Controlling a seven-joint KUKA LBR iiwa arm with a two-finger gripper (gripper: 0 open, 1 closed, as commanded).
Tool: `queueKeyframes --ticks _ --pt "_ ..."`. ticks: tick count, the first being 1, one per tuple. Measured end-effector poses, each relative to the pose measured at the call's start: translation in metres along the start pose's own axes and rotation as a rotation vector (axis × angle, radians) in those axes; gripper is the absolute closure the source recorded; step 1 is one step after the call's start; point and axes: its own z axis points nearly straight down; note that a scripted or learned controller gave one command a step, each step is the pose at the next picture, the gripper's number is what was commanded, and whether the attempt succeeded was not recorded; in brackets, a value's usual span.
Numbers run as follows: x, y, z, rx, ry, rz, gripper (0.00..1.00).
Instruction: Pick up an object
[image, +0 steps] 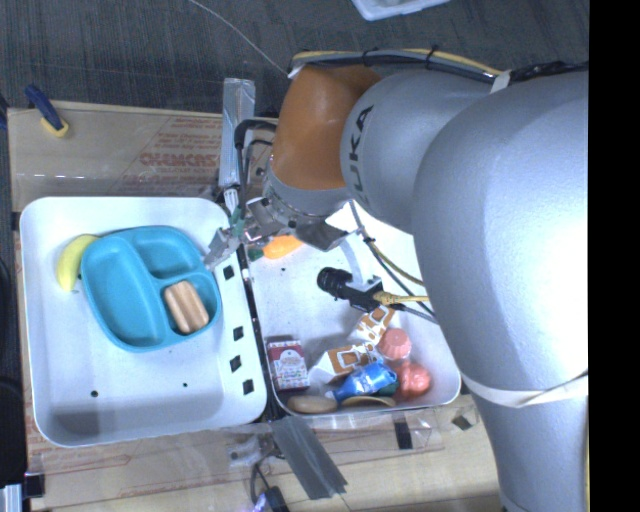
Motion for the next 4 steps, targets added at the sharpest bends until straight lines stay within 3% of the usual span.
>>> queueKeyframes --ticks 1,2,3,4 --pt "0.067 0.031 0.032 0.005 0.002 -0.087 0.0" --pt "0.066 0.032 0.022 0.006 0.001 -0.09 1.0" --pt "0.066 0.031 0.022 0.006 0.001 -0.09 0.0" --pt "0.063 0.023 0.088 -0.026 -0.006 -0.132 0.0"
